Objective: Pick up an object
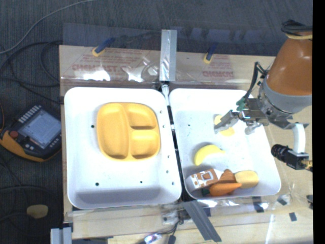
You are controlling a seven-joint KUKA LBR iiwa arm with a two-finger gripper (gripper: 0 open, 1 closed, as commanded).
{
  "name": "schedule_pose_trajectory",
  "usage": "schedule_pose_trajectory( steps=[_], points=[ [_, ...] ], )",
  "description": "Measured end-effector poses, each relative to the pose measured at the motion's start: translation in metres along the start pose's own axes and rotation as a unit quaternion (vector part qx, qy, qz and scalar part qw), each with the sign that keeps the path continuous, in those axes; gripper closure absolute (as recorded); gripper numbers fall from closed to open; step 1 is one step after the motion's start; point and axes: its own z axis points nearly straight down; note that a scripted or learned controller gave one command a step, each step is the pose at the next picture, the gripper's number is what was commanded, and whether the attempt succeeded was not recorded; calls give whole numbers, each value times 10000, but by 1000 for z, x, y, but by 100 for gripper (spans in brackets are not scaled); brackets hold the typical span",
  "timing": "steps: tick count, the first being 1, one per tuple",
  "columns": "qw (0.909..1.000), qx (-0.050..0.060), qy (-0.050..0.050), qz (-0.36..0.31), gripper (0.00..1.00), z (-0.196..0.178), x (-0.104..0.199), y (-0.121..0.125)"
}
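Observation:
My gripper (237,124) hangs over the right bin (190,105), near its upper right, with its two fingers spread open and nothing between them. A small pale yellow object (225,131) lies just under the left finger. Lower in the bin rest a yellow banana-like piece (207,153), a small brown and white carton (204,179), an orange carrot (224,188), a brown object (228,176) and a tan potato-like lump (246,177), crowded along the front wall.
The left bin (81,187) holds a yellow divided tray (128,130). A metal divider (168,55) stands between the bins at the back. A handheld pendant (30,133) lies off the bench to the left.

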Motion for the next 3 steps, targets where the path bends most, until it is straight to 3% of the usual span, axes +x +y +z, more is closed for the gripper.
schedule_pose_trajectory(
  steps=[1, 2, 3],
  points=[
    [9970, 5, 6, -773, 0, 107, 3, -24],
    [9958, -74, -20, -915, 0, 179, 0, 13],
    [9958, -83, 1, -912, 100, 169, 1, 14]
  ],
)
